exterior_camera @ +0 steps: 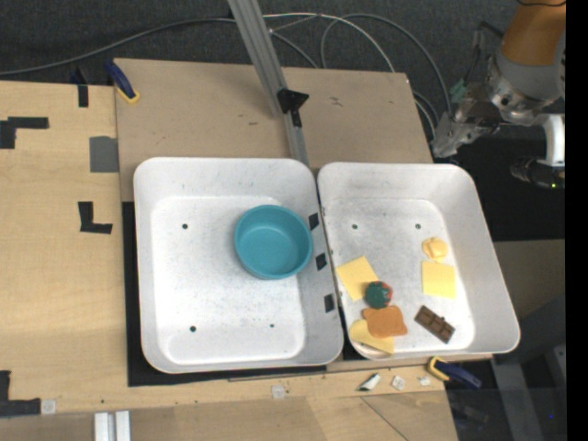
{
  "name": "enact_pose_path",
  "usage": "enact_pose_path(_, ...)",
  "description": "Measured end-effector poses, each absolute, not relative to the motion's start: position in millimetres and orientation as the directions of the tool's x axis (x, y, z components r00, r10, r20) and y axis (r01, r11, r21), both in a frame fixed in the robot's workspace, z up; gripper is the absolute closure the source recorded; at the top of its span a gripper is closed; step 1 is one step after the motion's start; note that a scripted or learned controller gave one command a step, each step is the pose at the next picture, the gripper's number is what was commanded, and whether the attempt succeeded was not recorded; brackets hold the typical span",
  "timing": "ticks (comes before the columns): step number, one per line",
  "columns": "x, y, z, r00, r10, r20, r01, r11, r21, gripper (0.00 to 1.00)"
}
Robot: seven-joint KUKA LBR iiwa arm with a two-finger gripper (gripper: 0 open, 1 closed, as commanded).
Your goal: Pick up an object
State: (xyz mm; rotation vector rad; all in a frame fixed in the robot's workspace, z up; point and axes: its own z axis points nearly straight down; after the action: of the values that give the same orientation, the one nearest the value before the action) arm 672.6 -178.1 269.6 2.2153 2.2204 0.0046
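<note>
The right bin [404, 184] holds several small items near its front: a yellow square slice [356, 276], a green and red round piece [378, 294], an orange toast-like piece [384, 321], a brown chocolate bar [434, 322], a yellow block [439, 279] and a small yellow lump [435, 247]. A blue bowl [272, 241] sits upright in the left bin [165, 246]. My gripper [450, 136] hangs at the upper right, beyond the right bin's far corner and well away from all the items.
A slanted metal pole [266, 62] rises behind the bins where they meet. Cables [367, 35] loop across the dark floor at the back. Clamps sit at the board's far left corner [124, 81] and front right edge [450, 372].
</note>
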Motion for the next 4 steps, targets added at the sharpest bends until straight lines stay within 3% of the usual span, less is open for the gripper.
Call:
enact_pose_path(2,672.2,-82,246,-0.006,1.000,0.001,1.000,0.006,-0.003,1.00)
enact_pose_path(4,669.9,45,236,-0.008,1.000,0.002,1.000,0.008,-0.003,1.00)
